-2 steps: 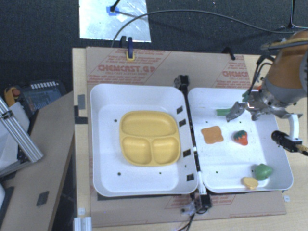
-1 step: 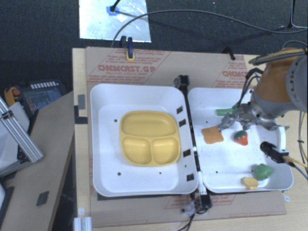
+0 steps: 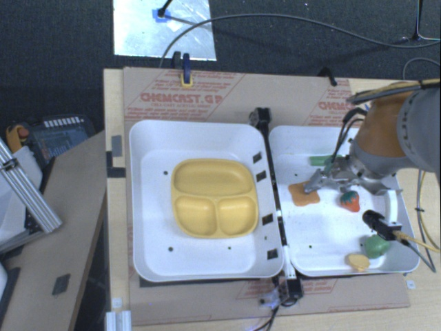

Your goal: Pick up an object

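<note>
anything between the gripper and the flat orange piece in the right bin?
Nothing visible. The gripper sits right at the upper right edge of the flat orange piece; the red-orange round toy lies off to its right.

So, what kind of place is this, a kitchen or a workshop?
Most likely a robotics lab bench, not a kitchen: a grey robot arm reaches over two white bins, cables run across the dark floor, and the food looks like small plastic toys.
</note>
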Controlling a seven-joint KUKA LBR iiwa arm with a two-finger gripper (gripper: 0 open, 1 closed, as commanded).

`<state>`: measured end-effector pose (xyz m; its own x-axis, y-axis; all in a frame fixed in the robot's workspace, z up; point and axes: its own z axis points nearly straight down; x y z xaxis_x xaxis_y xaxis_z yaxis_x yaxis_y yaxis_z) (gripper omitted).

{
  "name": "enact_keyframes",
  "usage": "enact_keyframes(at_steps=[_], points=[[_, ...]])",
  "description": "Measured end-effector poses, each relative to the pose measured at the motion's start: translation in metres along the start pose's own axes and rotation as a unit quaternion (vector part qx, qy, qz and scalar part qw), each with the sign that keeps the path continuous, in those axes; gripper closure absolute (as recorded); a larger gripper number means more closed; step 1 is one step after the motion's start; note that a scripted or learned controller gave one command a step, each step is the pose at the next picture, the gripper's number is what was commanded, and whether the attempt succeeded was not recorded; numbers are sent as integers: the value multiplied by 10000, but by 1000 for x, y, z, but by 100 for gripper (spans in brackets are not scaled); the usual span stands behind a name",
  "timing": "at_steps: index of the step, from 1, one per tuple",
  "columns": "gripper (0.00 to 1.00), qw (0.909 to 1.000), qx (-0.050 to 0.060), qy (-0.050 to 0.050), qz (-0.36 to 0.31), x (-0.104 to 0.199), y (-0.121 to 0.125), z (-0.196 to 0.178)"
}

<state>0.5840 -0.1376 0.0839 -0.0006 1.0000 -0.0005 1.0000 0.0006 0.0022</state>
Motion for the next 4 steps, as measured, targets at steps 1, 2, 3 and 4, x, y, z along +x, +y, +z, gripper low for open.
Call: enact_keyframes(at_steps=[1, 2, 3, 4], points=[[100, 10000, -31, 2, -7, 0, 2, -14], [100, 10000, -12, -1, -19, 10, 0, -66], [100, 10000, -23, -6, -6, 5, -7, -117], [100, 10000, -6, 0, -16, 4, -5, -130]])
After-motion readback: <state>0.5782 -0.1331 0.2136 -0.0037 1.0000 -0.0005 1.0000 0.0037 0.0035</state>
